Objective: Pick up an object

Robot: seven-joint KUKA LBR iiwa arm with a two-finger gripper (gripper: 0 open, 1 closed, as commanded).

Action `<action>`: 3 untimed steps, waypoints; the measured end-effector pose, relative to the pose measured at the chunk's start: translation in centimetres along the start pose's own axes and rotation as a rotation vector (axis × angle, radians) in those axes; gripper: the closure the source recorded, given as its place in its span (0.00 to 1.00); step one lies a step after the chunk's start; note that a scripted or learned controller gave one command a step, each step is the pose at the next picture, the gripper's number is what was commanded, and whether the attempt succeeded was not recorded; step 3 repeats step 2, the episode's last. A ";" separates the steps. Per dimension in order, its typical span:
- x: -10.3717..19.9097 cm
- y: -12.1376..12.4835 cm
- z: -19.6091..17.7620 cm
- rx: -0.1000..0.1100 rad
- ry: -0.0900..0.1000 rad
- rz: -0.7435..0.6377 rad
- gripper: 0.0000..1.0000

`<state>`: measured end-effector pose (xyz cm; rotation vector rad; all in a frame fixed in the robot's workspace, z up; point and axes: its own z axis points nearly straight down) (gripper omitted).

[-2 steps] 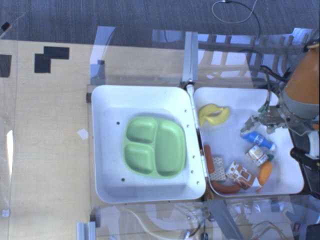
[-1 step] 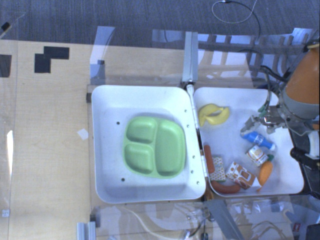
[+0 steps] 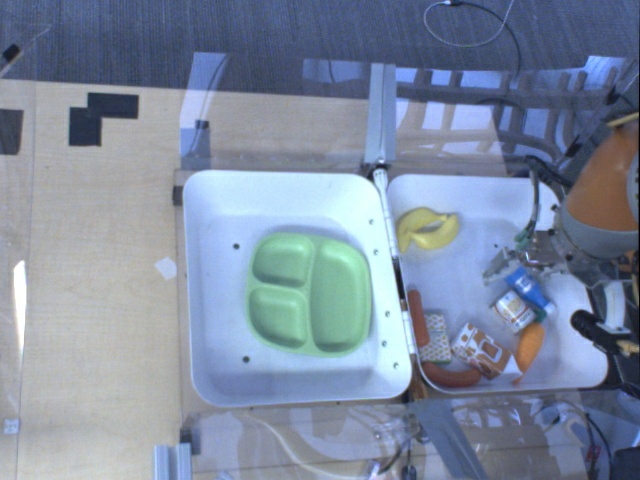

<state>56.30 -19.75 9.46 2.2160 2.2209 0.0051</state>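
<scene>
My gripper (image 3: 527, 259) hangs over the right part of the right bin (image 3: 478, 196), on the grey arm with its orange band (image 3: 603, 183). Just below it, toward the front, lies a small blue and white can (image 3: 520, 302), tilted on its side. An orange carrot (image 3: 531, 347) lies beside the can. A yellow banana-shaped toy (image 3: 428, 229) rests at the bin's far left. Near the front are a small printed box (image 3: 478, 348), a red sausage (image 3: 450, 375) and a bacon-like strip (image 3: 416, 320). Nothing shows as lifted.
The left bin (image 3: 215, 268) holds a green divided plate (image 3: 309, 292). A metal divider rail (image 3: 380, 118) runs between the bins at the back. Cables and black arm parts (image 3: 600, 330) crowd the right bin's right rim.
</scene>
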 end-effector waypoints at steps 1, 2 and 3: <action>0.1 0.2 -1.1 -0.005 -0.001 -0.001 1.00; 5.0 0.2 -12.4 -0.002 -0.001 -0.076 1.00; 5.0 0.2 -12.4 -0.002 -0.001 -0.076 1.00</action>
